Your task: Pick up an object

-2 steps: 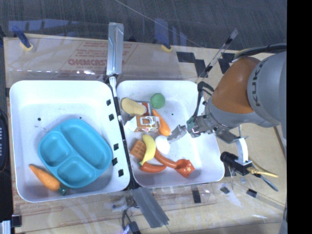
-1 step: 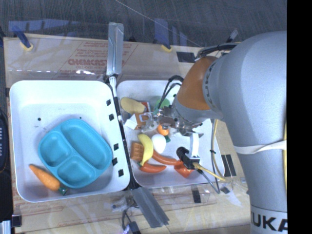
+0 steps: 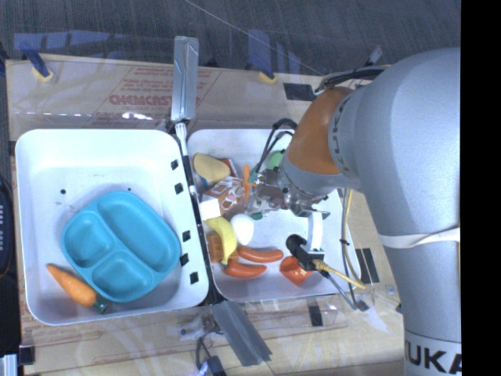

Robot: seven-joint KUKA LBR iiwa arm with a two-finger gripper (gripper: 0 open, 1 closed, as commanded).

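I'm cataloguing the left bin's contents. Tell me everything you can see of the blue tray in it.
The blue tray is a light blue divided plate, plastic by its look, with rounded corners and three compartments, nothing in them. It lies flat and turned at an angle on the floor of the left bin, toward the near wall. An orange carrot lies along its lower left edge, seemingly touching it.

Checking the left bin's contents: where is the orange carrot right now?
In the camera view, the orange carrot lies in the left white bin, at its near left corner, against the lower left edge of the blue divided plastic plate.
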